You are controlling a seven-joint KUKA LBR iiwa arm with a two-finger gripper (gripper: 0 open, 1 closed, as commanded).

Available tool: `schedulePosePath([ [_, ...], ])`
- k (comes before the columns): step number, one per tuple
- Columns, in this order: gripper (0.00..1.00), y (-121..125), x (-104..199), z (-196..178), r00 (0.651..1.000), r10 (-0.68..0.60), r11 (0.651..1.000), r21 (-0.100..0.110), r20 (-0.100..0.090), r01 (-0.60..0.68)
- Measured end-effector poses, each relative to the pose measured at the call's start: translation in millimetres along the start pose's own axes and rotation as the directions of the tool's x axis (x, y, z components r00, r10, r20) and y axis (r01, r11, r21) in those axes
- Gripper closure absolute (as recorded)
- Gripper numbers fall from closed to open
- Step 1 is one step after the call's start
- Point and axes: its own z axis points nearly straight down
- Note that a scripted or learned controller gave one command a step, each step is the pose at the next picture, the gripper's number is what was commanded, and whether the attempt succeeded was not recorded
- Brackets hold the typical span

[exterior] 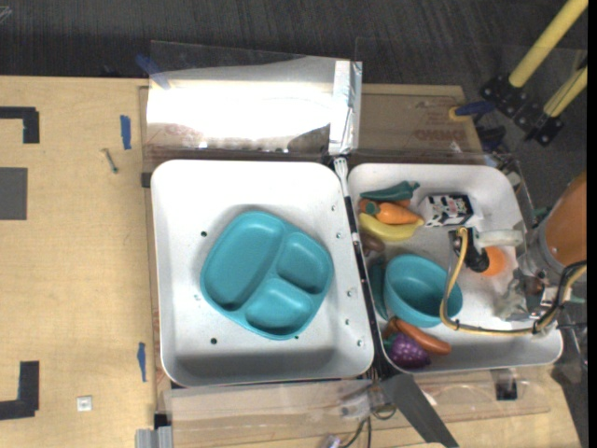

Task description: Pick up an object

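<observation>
The right bin (504, 187) holds toy food. A yellow banana (390, 229) lies at its far left with an orange carrot-like piece (399, 214) and a green piece (392, 193) on it. Beside them lies a white and black item (448, 208). A teal bowl (417, 288) stands in the middle. Purple grapes (408, 350) and a red-orange piece (422, 335) lie at the near edge. A small orange ball (494, 261) rests right of the bowl. My gripper (525, 294) hangs low over the bin's right side, just right of the ball, below the arm's orange band (569, 224).
The left bin (177, 278) carries a teal divided plate (268, 273). A yellow cable (459, 278) loops across the right bin past the bowl. A shiny plastic sheet (244, 110) lies behind the left bin. Yellow poles (550, 35) stand at the far right.
</observation>
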Motion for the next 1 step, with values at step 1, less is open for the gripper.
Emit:
schedulePosePath([
  [1,1.0,0.8,-3.0,0.0,1.0,0.0,1.0,0.0,-0.002,0.0],
])
